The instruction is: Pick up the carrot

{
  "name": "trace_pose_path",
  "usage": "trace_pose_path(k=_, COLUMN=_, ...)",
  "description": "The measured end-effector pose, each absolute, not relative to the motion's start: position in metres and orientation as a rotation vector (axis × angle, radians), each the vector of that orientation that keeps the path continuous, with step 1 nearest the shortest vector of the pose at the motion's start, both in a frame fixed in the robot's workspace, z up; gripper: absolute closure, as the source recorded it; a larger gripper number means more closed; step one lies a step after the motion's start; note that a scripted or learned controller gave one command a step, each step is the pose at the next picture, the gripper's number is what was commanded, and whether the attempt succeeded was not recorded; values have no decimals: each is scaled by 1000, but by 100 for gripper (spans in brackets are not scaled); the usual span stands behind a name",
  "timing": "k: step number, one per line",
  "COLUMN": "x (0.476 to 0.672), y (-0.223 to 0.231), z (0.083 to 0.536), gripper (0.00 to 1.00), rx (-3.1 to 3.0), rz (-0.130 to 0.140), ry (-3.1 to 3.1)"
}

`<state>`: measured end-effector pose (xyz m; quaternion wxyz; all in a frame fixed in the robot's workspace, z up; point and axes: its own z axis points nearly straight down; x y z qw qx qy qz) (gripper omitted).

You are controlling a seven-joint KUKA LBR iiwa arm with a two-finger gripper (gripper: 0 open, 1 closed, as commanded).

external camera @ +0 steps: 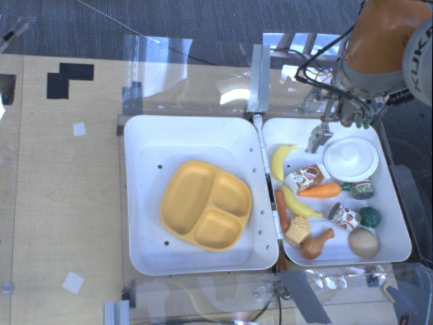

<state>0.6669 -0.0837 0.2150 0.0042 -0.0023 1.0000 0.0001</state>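
The grey arm with its orange band [382, 36] comes in from the upper right corner of the camera view, its bulky wrist hanging above the far right corner of the right-hand shallow white bin [399, 246]. Below the wrist, dark cables loop out to the left, and the end effector [318, 139] points down and to the left, over the back part of that bin. One pale metal finger [316, 141] can be made out just left of a round white lidded bowl [350, 158]; whether the end effector is wide or narrow cannot be told from this angle, and nothing is seen between its fingers.

The orange carrot [320, 191] lies on its side in the middle of the right bin, its tip towards the left. It sits nearer the camera than the end effector and apart from it, with a small red-and-white printed packet [306, 178] between the two. The carrot touches the front edge of the white bowl, and a yellow banana [300, 204] lies just in front of it. A second yellow banana [280, 161] curves along the bin's left wall, with a slim red-orange sausage-like piece [281, 210] below it.

The left-hand white bin [142, 181] holds a yellow three-compartment plastic plate [205, 204], well away from the arm. Both bins rest on the pale wooden surface [61, 215].
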Motion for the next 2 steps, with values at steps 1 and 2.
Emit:
trace_pose_path(k=1, x=586, y=-111, z=191, gripper=0, rx=171, rz=0, ry=3130)
trace_pose_path(k=2, x=566, y=-130, z=105, gripper=0, rx=257, rz=0, ry=3116)
